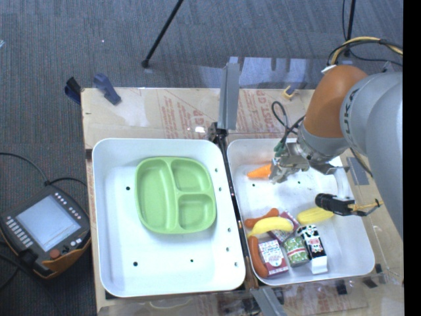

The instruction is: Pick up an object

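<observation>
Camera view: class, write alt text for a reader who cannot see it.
A grey robot arm's gripper hovers beside an orange carrot in the right bin, above toy foods clustered near its front. The left bin holds a green divided plate.

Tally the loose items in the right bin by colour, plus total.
Orange carrot-shaped toy: 1
Yellow: banana, corn cob: 2
Red-orange sausage-shaped toys: 2
Small printed cartons: 3
Total: 8

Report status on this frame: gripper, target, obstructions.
Gripper low in right bin, beside orange carrot; nothing seen held. Banana and cartons clustered nearer the front edge. Green plate in left bin.
</observation>
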Action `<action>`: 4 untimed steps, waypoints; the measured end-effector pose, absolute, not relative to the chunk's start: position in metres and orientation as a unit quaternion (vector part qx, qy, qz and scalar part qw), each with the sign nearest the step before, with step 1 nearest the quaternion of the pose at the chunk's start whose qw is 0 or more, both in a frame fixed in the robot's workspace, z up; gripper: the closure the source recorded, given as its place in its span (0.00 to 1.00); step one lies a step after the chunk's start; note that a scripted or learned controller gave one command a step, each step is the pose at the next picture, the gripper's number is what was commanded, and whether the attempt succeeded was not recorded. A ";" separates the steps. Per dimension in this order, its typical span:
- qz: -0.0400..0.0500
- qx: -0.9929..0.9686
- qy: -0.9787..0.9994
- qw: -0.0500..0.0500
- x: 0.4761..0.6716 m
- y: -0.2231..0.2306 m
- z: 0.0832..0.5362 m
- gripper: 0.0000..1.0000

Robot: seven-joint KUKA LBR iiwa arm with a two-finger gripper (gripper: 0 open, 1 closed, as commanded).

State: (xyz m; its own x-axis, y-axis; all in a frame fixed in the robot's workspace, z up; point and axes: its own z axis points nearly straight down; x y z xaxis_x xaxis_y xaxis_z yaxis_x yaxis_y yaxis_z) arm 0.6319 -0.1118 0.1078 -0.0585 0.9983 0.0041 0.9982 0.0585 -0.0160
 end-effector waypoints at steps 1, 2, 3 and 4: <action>0.005 -0.686 -0.728 0.007 0.632 -0.112 0.108 0.00; 0.001 -0.712 -0.702 0.001 0.644 -0.100 0.173 0.00; 0.001 -0.690 -0.724 0.002 0.644 -0.126 0.086 0.00; 0.002 -0.689 -0.725 0.003 0.644 -0.125 0.093 1.00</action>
